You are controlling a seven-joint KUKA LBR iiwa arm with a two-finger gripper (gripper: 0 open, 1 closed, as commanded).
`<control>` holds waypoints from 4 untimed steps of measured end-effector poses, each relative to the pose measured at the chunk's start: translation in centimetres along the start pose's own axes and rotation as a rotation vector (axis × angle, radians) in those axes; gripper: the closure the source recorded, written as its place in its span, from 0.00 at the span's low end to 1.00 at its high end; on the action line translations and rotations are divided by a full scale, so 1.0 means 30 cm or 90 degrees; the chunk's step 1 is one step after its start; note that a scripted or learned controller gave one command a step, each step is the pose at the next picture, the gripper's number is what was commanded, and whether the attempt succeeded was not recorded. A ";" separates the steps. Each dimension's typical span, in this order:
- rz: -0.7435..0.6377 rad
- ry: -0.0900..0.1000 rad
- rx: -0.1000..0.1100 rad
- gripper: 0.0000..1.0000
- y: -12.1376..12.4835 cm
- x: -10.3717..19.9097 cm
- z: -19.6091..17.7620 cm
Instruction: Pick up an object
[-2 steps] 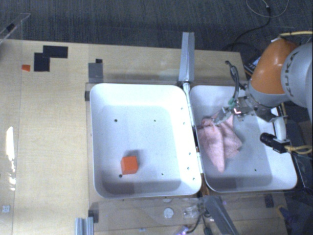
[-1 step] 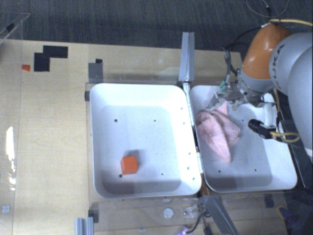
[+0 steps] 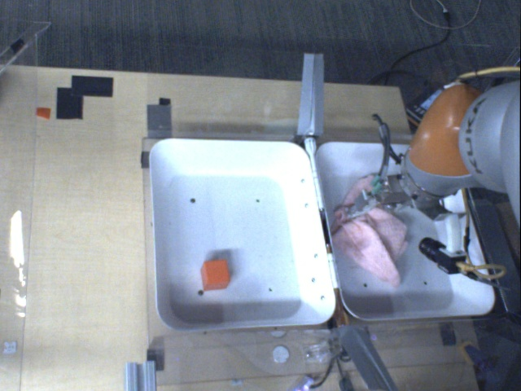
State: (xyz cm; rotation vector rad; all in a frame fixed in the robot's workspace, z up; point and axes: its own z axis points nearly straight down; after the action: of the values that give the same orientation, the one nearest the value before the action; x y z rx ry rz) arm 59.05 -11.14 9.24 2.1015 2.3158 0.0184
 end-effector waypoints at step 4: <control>-0.233 0.000 -0.001 0.00 0.114 0.049 0.000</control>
State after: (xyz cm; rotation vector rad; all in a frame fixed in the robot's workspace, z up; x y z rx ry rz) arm 62.32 -9.35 9.29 1.6427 2.6572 0.0148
